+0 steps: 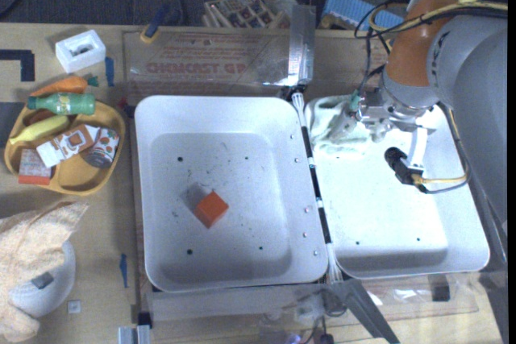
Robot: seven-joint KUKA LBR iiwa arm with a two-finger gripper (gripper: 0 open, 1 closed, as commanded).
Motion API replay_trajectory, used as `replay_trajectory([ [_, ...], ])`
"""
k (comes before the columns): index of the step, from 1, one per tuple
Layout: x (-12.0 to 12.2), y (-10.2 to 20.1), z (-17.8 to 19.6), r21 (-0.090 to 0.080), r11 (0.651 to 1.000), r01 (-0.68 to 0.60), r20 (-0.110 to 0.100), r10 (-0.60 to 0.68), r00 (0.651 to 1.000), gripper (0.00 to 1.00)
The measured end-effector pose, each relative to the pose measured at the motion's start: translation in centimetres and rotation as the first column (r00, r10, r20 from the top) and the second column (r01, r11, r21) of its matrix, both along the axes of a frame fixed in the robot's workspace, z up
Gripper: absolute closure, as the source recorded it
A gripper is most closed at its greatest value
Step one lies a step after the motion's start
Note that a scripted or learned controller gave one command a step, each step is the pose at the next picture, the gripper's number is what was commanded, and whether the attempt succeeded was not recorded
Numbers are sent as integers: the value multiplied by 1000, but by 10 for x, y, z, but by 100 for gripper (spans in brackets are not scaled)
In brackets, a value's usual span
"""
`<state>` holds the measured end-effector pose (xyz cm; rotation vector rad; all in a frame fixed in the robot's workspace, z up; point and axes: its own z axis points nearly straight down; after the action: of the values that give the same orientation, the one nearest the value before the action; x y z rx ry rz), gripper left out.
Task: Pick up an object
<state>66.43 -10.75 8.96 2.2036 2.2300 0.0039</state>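
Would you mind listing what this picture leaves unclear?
- Gripper, camera view: small and blurred against the right bin; whether it holds anything is unreadable.
- Pale object beneath it: washed out against the white bin; its identity is unclear.
- Arm: cut off by the right edge.
- Orange block, left bin: underside hidden.

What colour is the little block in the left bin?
Orange. The block shows best in the camera view, lying in the left bin.

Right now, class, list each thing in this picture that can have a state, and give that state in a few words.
orange block: lying loose in the left bin, untouched.
gripper: over the right bin's far left corner, away from the block.
green bottle: lying on its side in the yellow bowl.
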Motion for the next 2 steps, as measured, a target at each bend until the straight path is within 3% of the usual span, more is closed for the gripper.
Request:
replay_trajectory([
  [1,3,-64,51,1,992,124,-4,-124,992,0],
  [2,4,-12,1,-1,994,110,-3,-110,994,0],
])
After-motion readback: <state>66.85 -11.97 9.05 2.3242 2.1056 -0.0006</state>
